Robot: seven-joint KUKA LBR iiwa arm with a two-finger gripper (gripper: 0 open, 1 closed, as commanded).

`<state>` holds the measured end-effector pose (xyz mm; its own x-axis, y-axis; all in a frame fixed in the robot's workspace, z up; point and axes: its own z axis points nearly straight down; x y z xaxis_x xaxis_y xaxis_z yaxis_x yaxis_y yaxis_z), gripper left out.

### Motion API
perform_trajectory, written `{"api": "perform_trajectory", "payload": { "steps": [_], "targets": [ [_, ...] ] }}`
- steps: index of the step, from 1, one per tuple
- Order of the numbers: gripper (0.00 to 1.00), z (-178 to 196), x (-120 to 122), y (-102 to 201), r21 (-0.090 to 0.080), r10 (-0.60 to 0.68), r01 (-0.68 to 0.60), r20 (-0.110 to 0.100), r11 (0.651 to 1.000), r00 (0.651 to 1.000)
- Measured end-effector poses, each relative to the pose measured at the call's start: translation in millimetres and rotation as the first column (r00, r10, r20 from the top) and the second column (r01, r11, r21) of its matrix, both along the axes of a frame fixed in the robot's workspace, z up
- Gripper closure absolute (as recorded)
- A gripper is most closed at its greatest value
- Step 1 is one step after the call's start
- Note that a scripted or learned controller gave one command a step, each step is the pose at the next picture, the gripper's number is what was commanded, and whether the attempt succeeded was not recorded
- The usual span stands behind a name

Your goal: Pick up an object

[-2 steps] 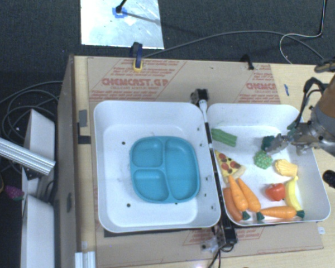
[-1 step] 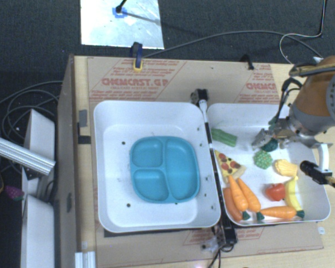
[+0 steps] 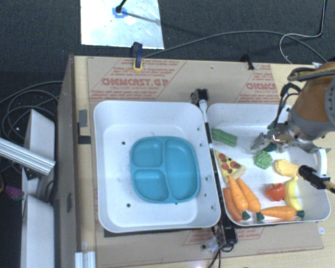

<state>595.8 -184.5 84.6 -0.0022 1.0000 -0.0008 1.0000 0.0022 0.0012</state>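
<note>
So the grey two-finger gripper (image 3: 266, 143) is down in the right shallow white bin (image 3: 324, 208), near its upper right part. The fingers (image 3: 257, 144) look spread a bit, pointing left and down, with nothing pinched between them as far as I can see. The tips sit just above the little green broccoli-looking toy (image 3: 263, 160), close to it or maybe touching; hard to call from this angle.

The grey arm with the orange band (image 3: 315, 102) comes in from the right edge and bends down over the bin's far right corner, wrist tilted toward the middle of the bin.

Other stuff in that right bin: a green ridged cucumber-like piece (image 3: 224, 137) up at the left, a pizza slice toy (image 3: 229, 165) below it, two orange carrots (image 3: 241, 195) side by side leaning along the left wall, another orange carrot (image 3: 278, 211) lying flat near the bottom edge, a red tomato (image 3: 276, 191), a yellow corn cob (image 3: 285, 168) just right of the broccoli, and a yellow banana (image 3: 292, 193) beside the tomato.

The left white bin (image 3: 114, 121) holds a blue plastic divided plate (image 3: 164, 169) sitting flat in the middle. Both bins rest on a cardboard-covered tabletop (image 3: 156, 77)
</note>
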Motion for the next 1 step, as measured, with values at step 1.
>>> {"api": "perform_trajectory", "payload": {
  "steps": [1],
  "targets": [
    [0.00, -0.1, -22.4, 16.3, 0.001, -0.001, 0.001, 0.000, 1.000, 1.000]
  ]
}}
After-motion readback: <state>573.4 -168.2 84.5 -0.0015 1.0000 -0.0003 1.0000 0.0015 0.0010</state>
